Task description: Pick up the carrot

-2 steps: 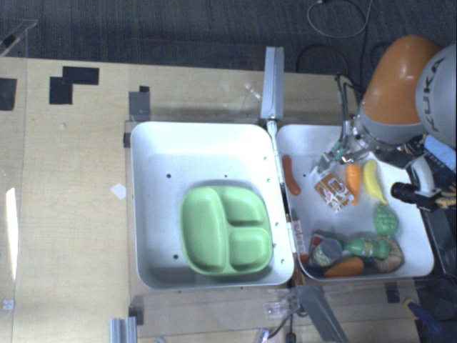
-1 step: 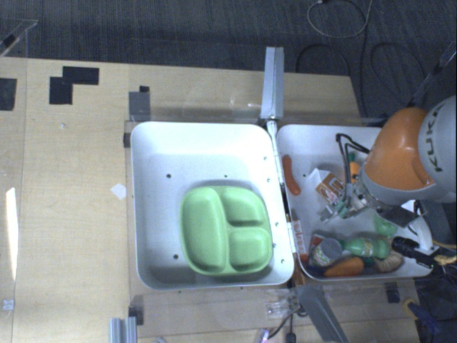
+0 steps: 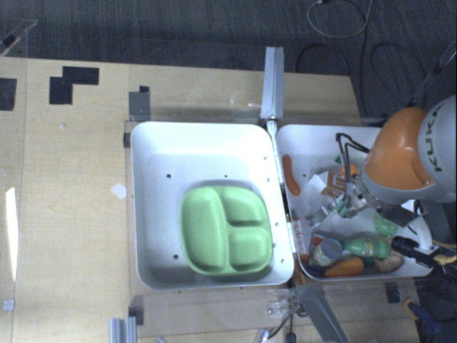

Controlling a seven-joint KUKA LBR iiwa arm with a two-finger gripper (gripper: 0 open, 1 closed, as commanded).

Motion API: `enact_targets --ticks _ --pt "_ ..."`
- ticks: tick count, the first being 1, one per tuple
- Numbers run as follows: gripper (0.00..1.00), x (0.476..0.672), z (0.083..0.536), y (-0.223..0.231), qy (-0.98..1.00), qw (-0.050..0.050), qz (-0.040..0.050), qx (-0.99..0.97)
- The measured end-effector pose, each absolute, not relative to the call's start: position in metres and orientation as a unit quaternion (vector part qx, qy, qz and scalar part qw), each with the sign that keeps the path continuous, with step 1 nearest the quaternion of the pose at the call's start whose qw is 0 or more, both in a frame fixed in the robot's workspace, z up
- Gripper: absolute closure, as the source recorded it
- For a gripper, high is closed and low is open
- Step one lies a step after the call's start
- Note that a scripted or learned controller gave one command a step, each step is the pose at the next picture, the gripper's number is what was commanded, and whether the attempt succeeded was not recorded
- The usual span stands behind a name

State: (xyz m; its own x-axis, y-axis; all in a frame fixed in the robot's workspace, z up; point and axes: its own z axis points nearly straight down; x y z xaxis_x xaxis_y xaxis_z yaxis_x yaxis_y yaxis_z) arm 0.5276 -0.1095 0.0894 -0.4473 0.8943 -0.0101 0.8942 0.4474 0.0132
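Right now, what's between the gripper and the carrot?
In the camera view, a green bottle lies between the gripper and the carrot, along the right bin's near wall.

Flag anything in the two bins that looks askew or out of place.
Nothing looks damaged or spilled. The green tray sits slightly askew in the left bin. The right bin is jumbled; the carrot lies against its near wall.

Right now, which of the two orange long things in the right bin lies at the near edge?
The carrot, thick and lying sideways beside the green bottle. The thin sausage lies along the left wall.
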Motion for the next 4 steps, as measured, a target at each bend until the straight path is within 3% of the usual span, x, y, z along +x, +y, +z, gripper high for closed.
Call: enact_targets --ticks 1,2,3,4 --pt "1.00 0.531 0.102 -0.108 0.851 0.011 0.0054 0.525" --pt "0.00 0.531 0.102 -0.108 0.851 0.011 0.0053 0.525" --pt "1.00 0.533 0.113 -0.107 0.851 0.014 0.0071 0.524" --pt "0.00 0.533 0.113 -0.107 0.851 0.014 0.0071 0.524"
